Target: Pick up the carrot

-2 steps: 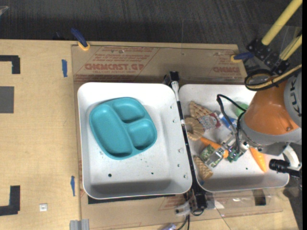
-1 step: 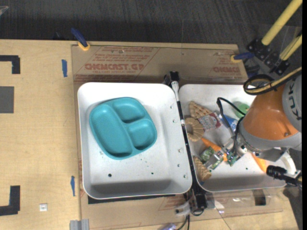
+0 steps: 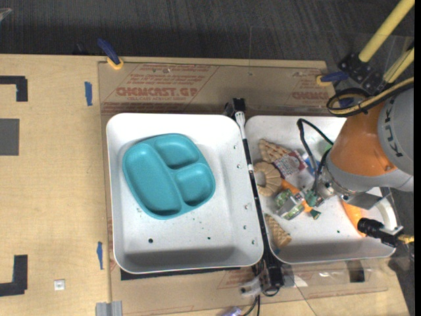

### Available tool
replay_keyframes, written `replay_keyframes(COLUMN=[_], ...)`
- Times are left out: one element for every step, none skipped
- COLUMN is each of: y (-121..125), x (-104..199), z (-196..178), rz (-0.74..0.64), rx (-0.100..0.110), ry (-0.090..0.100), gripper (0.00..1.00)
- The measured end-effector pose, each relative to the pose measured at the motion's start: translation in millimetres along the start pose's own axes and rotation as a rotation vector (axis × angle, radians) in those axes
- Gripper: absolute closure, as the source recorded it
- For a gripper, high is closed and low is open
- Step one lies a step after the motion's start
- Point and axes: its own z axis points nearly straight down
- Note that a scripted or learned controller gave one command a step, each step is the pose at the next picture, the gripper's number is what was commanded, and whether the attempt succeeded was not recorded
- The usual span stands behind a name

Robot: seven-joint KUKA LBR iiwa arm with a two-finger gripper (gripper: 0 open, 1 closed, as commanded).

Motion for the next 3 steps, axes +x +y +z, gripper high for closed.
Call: replay_keyframes(y=[-10,-5,15], x=[7,6,71], z=[-1,0,-96], rz=[0.213,0.312,0.354], rx=[-0.010,-0.001,0.004], ry=[-0.004,0.000,0.005], gripper=[1.00,1.00,1.00])
